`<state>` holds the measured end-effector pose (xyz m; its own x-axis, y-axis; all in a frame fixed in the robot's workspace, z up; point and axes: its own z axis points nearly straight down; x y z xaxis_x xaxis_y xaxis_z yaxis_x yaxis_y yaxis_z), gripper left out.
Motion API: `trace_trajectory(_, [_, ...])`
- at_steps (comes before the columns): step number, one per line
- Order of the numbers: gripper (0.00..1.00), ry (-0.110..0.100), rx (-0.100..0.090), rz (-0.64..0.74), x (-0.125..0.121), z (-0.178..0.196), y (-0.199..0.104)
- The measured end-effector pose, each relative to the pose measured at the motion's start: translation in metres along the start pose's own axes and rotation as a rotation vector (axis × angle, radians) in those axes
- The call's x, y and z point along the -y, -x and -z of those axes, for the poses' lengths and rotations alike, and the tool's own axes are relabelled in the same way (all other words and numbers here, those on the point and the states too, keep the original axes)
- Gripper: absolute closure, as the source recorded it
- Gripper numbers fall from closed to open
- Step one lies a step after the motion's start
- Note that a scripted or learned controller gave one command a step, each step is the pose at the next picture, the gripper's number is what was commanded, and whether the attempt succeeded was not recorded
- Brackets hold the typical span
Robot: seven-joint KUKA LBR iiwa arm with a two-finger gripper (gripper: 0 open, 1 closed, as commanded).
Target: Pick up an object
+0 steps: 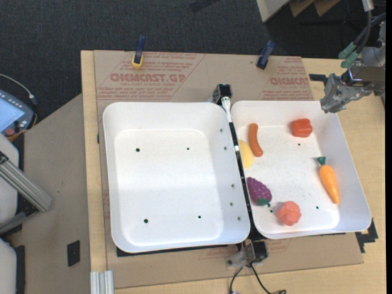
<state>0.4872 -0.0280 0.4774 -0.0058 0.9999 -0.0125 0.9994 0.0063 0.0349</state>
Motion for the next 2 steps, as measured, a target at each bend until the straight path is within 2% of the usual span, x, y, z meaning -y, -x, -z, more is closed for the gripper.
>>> trace_trajectory(2, [1.00, 0.008, 0.002, 0.002, -0.002, 0.021, 0.000])
